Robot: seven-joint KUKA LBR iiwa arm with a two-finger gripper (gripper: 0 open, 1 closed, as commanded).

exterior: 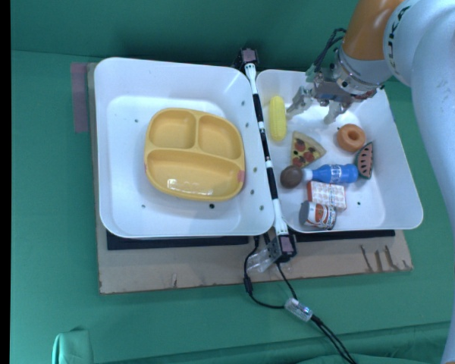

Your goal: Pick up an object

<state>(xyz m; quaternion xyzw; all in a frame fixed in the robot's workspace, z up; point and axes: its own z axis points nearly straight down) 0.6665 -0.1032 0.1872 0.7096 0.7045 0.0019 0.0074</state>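
My gripper (pixel 315 109) hangs over the back of the right bin (pixel 398 196), its two fingers spread open with nothing between them. Just left of it lies a yellow corn cob (pixel 277 117). A pizza slice (pixel 305 149) sits a little in front of the fingers, and a glazed donut (pixel 351 137) lies to the right. Further forward are a brown kiwi (pixel 291 177), a blue bottle (pixel 334 174) lying on its side, a watermelon slice (pixel 365 159), a red-and-white packet (pixel 327 194) and a small can (pixel 317 214).
The left bin (pixel 121 203) holds a yellow divided plate (pixel 194 154). A black-and-white divider bar (pixel 262 142) runs between the bins. Cables (pixel 288 298) trail off the front of the cardboard base. My grey arm (pixel 440 67) comes in from the upper right.
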